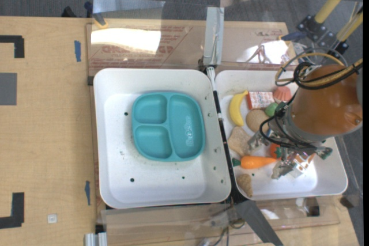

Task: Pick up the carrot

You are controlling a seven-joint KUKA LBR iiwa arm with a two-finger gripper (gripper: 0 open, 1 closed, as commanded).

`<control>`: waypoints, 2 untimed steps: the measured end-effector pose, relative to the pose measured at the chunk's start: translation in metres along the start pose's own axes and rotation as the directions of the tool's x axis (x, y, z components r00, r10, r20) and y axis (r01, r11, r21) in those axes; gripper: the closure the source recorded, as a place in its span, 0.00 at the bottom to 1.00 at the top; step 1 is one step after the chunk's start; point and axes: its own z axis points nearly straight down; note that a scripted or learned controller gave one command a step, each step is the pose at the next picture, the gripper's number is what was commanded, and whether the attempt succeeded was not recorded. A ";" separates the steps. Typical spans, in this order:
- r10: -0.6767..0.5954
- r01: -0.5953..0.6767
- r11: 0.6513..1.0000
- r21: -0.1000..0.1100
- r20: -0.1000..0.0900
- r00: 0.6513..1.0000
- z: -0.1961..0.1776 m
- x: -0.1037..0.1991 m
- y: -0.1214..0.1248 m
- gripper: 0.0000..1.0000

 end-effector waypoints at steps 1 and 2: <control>-0.018 0.018 1.000 -0.002 0.000 1.000 0.000 0.003 0.004 0.00; 0.117 -0.117 0.993 -0.011 -0.009 0.993 0.000 0.003 0.006 0.00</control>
